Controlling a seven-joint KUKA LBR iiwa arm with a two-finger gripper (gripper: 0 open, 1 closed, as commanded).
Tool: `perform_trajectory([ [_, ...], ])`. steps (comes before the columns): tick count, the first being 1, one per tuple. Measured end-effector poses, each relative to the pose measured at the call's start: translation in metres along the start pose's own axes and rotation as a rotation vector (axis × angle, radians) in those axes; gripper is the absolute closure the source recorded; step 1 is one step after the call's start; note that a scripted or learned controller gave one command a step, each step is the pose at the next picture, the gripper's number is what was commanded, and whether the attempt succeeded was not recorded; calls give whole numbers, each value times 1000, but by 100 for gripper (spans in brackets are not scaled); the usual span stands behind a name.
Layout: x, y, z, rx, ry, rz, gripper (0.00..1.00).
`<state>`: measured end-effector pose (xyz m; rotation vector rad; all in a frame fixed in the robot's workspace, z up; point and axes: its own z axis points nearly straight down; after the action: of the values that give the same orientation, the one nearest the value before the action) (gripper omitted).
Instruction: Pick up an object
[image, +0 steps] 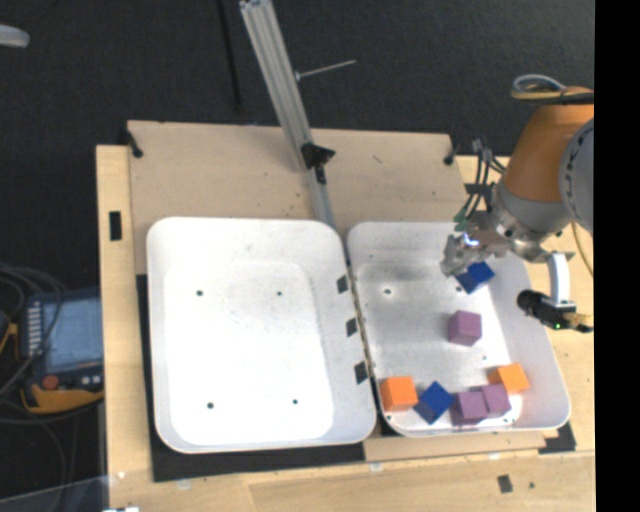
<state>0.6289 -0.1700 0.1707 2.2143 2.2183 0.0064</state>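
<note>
From my remote station I count two white bins on the surface: the left bin (250, 240) and the right bin (400, 250); blue blocks, two: one in the upper part of the right bin (478, 277), one near its front edge (434, 401); purple blocks, three: one mid-bin (464, 327), two touching side by side at the front (471, 407) (495, 400); orange blocks, two: one at the front left (398, 392), one at the front right (513, 377); seven blocks in all by my tally; one arm (540, 170).
</note>
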Motion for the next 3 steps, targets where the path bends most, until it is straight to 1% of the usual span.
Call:
perform_trajectory([
  [1, -10, 3, -61, -1, -1, -1, 100],
  [2, -11, 3, -46, 8, -1, -1, 100],
  [3, 41, -6, -60, 7, 2, -4, 100],
])
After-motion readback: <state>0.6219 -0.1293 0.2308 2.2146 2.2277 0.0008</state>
